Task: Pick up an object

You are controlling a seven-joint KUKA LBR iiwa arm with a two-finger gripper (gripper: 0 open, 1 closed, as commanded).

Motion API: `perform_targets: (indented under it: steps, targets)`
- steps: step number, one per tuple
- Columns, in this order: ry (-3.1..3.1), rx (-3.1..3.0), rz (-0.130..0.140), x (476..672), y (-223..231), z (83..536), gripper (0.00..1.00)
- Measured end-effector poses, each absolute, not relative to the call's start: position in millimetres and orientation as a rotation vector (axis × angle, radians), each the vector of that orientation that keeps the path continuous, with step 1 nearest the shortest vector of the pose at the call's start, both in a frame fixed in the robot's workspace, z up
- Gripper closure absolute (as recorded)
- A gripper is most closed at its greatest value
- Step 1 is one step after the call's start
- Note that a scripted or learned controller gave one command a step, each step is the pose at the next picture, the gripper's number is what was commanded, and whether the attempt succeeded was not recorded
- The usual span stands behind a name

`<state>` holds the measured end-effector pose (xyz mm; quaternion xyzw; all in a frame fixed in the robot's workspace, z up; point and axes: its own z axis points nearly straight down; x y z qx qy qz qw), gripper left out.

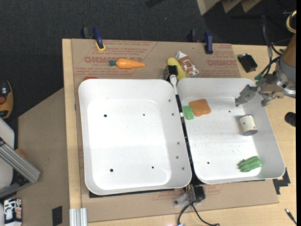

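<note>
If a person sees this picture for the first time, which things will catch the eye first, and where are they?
The bright orange carrot lies on the brown board behind the left bin, outside both bins. In the right bin, an orange piece sits near the dividing edge and a green toy near the front corner. The gripper hangs over the right bin's far side.

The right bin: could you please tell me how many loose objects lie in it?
4: an orange piece with a small green piece beside it near the left wall, a pale cylinder at right, and a green toy at the near-right corner.
</note>
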<state>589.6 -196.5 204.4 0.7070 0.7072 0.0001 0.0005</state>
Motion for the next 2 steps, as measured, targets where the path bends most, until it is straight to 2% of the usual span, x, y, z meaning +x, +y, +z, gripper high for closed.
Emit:
perform_targets:
  steps: [1, 2]
  targets:
    - [2.234, 2.228, -0.003, 573.3, -165, 86, 0.0]
    - [2.225, 2.21, 0.007, 649.4, -132, 85, 0.0]
